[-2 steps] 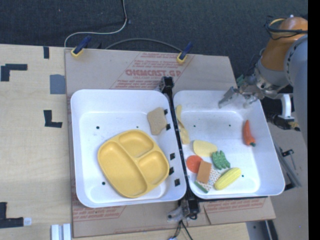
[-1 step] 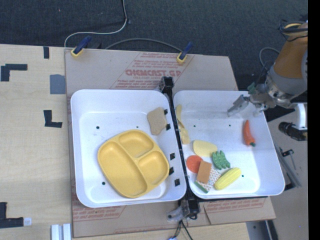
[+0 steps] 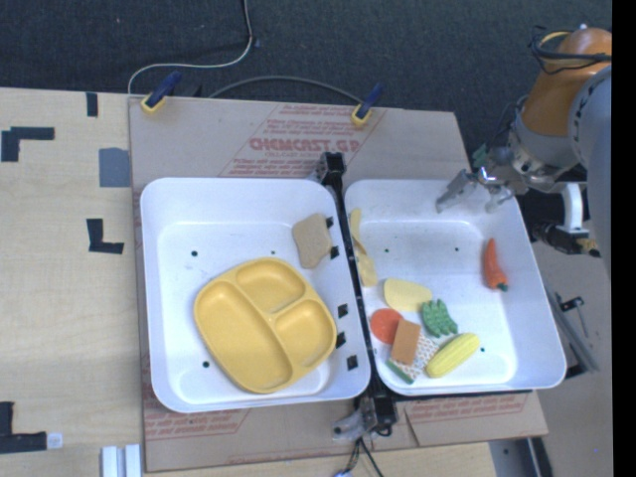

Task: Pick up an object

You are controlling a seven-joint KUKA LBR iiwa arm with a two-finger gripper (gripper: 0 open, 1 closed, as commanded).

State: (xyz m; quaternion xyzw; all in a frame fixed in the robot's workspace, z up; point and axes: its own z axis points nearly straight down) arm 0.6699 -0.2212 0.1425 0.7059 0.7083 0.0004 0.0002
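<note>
The gripper (image 3: 475, 191) hangs over the far rim of the right bin (image 3: 537, 366), its two fingers spread apart with nothing between them. Any of the toy foods below could serve as the object to pick up. Nearest the gripper lies the carrot (image 3: 493, 265), alone against the bin's right wall, well apart from the rest. At the near left of the same bin sits a tight cluster: a yellow slice (image 3: 407, 293), a red tomato piece (image 3: 384, 322), a green broccoli piece (image 3: 437, 318), an orange-brown block (image 3: 405, 342) and a corn cob (image 3: 451, 354), several of them touching.

The carrot looks the likeliest target (isolated, slim, with free space on both long sides). It is probably light, hard plastic, smooth and inclined to slip or roll, so pinching across its middle would be safest. The wall close by leaves little room for one finger.

In the left bin (image 3: 159, 296) rest a yellow divided plate (image 3: 264, 321) and a tan bread slice (image 3: 312, 238). Red print on the cardboard sheet (image 3: 229, 137) under the bins seems to read "CHEMCAST GP", though it is faint.
</note>
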